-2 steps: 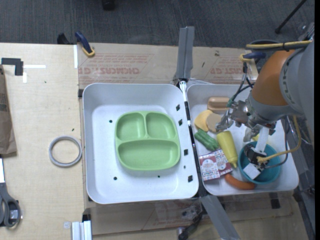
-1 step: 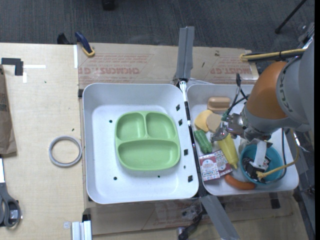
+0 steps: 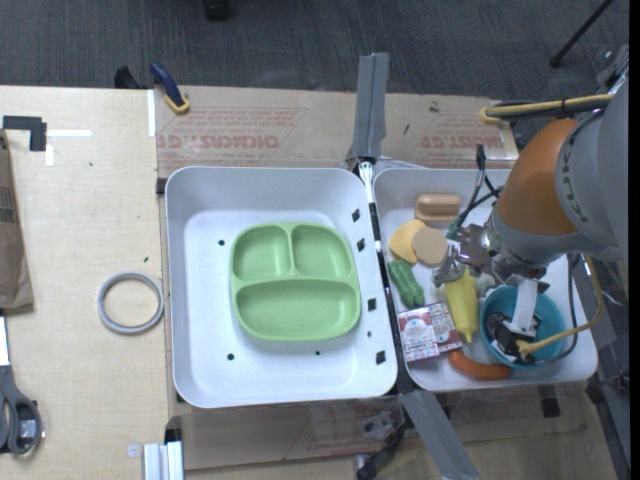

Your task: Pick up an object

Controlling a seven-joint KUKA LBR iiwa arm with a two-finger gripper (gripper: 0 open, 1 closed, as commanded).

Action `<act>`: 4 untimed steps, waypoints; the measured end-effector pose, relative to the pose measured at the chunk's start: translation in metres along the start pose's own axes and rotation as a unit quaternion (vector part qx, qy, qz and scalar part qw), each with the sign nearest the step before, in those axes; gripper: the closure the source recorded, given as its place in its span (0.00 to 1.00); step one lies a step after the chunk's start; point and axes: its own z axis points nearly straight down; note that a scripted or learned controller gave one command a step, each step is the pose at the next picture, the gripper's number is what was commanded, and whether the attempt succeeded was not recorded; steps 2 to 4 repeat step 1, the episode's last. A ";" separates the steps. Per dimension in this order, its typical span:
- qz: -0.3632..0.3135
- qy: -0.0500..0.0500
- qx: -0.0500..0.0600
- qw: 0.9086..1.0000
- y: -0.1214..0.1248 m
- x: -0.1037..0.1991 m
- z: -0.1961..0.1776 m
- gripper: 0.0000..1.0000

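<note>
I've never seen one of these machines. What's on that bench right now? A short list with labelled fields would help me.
arm: grey with an orange band, reaching in from the right over the right bin
gripper: low among the items in the right bin
left bin: holds a green divided plate
right bin items: yellow bottle, green pickle-like piece, red-and-white packet, blue bowl, bread-like toy pieces
beside the bins: a grey ring on the bench to the left
held object: none visible between the gripper's fingers
</note>
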 end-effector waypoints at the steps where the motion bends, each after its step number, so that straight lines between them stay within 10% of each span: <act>1: 0.082 0.000 -0.002 0.997 0.024 0.030 -0.093 1.00; 4: 0.082 0.000 -0.002 0.997 0.024 0.030 -0.093 1.00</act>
